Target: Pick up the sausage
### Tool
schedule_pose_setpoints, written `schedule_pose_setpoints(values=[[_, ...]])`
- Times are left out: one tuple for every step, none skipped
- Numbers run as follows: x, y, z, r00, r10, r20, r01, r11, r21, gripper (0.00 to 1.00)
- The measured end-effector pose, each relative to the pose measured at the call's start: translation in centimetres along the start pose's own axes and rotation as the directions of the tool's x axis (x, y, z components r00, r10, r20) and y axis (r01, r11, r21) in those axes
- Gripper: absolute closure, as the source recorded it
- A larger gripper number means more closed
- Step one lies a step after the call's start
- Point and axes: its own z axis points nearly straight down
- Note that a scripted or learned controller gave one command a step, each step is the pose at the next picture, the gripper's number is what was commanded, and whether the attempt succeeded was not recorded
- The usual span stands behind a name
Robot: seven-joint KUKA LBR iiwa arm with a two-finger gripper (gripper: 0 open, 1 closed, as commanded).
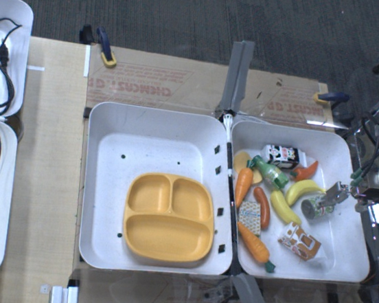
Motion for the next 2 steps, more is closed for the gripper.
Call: schedule_pose_setpoints(values=[[1.7,9.5,11.0,0.999,0.04,0.001,-0.04,0.999,-0.003,0.0],[1.3,14.0,11.4,0.996,0.093,-0.001,-0.093,0.995,0.043,0.0]])
